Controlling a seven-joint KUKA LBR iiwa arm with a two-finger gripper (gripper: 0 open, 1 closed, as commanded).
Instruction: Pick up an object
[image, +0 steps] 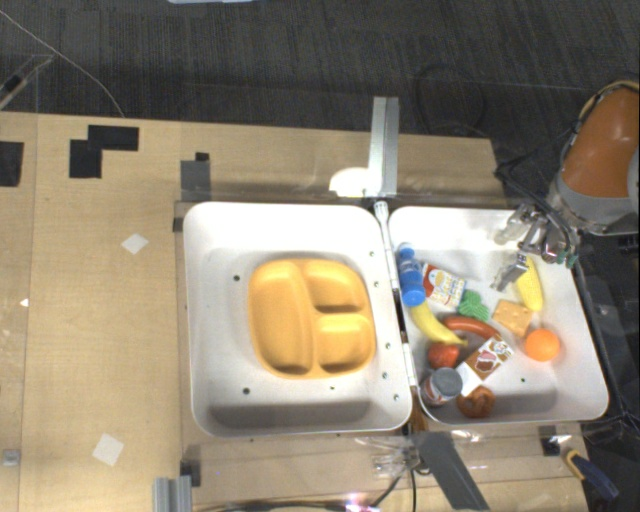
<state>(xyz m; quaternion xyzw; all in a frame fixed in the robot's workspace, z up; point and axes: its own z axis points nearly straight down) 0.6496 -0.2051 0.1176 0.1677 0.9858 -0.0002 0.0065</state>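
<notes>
Gripper is hovering at right bin upper right edge, above a yellow block. Grip state: cannot tell. Yellow tray is sitting in left bin.

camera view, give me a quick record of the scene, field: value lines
left bin: holds a yellow divided tray
right bin: crowded with toy food
items in right bin: blue bottle, banana, orange, sausage, can
arm: reaches in from the right, orange band above the wrist
gripper: over the right bin's far right corner, above a small yellow item
grasp: nothing visibly held
</notes>
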